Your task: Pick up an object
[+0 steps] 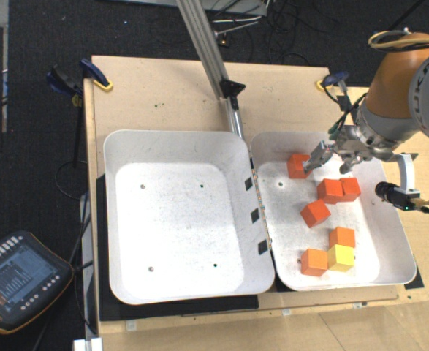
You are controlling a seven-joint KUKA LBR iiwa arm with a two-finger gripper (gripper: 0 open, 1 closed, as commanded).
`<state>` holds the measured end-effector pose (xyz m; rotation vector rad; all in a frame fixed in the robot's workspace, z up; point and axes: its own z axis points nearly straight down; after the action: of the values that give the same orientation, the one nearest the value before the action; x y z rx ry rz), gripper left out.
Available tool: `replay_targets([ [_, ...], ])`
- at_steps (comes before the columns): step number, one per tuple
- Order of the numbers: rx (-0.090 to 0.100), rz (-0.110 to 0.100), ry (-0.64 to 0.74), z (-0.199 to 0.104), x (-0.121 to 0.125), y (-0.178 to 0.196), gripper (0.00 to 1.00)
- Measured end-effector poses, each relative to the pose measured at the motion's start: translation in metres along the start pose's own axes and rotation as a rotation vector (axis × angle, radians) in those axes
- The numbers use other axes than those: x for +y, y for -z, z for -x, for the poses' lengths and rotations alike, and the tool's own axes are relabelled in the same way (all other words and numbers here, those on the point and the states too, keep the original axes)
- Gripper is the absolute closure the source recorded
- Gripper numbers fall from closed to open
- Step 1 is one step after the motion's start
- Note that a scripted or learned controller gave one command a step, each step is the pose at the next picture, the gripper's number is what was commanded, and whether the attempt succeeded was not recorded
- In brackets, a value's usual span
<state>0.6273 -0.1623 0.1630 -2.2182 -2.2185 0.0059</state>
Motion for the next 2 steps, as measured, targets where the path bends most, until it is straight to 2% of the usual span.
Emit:
replay_targets([
  [1,-0.001,0.007,0.001,0.002,0.0,-0.046,0.0],
  [2,-0.001,0.004,0.0,0.002,0.0,-0.069,0.0],
])
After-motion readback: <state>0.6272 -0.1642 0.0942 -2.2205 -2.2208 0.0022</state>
